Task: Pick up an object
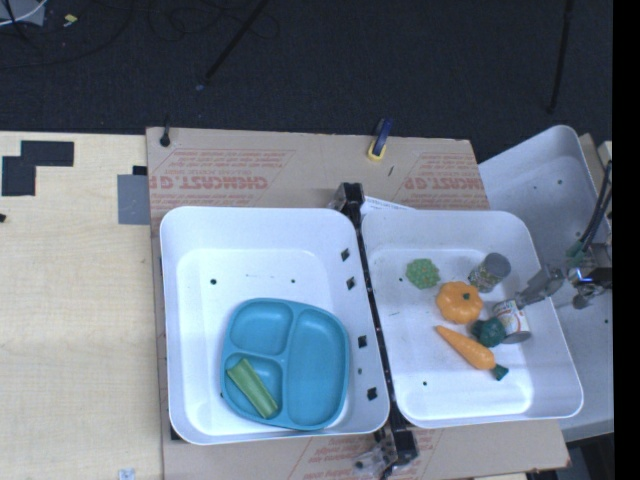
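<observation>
The right bin (pixel 470 398) holds several small objects clustered toward its right half. A knobbly green ball (pixel 423 273) lies near the middle. Next to it sits an orange pumpkin-like toy (pixel 459 302), and an orange carrot (pixel 466 347) with a teal tip lies below that. A grey cylinder (pixel 491 268) stands behind the pumpkin. A small labelled can (pixel 510 320) lies on its side against a dark teal piece (pixel 489 332). In the left bin (pixel 190 268), a blue divided plate (pixel 300 358) carries a green stick (pixel 252 386).
A thin grey metal piece (pixel 541 285) leans over the right bin's right rim. Cables and a fixture (pixel 588 268) hang at the far right. A grey-white panel (pixel 545 178) stands behind the right bin. Cardboard (pixel 260 173) lies under both bins.
</observation>
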You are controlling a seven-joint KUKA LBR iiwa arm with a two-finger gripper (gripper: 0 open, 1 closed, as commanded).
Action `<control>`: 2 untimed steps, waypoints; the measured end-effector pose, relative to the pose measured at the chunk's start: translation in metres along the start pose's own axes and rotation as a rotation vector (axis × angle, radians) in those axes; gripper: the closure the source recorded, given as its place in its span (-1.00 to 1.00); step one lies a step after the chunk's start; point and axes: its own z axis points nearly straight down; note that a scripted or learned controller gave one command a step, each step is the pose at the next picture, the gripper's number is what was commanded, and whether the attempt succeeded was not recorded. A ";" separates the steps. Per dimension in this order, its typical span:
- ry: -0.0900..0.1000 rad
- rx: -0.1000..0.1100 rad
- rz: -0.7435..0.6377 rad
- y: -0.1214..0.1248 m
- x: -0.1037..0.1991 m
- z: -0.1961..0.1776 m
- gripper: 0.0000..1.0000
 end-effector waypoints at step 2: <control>0.000 -0.003 -0.003 0.009 0.009 0.050 -1.00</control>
